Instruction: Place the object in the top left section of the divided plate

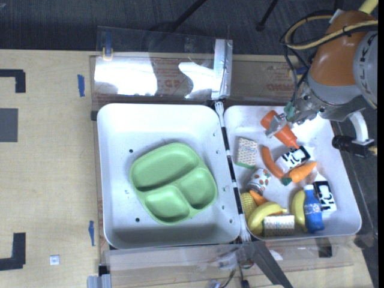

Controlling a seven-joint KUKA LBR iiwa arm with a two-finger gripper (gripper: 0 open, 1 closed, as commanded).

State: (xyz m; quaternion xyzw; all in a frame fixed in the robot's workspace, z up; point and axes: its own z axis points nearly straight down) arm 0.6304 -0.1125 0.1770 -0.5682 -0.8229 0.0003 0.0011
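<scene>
The green divided plate [174,182] lies in the left bin [114,131], and all three of its sections hold nothing. My gripper [281,125] hangs low over the back of the right bin [345,161], well to the right of the plate. An orange piece [268,119] sits just left of the gripper. Another orange piece [288,137] sits just below it. Whether either is gripped is hidden by the wrist.
The right bin is crowded: a speckled packet [246,151], carrots [273,162] [302,172], a black-and-white item [295,156], bananas [264,212], a blue bottle [312,212], a can [279,224] and a small ball [260,177]. A clear panel [159,71] stands behind the left bin.
</scene>
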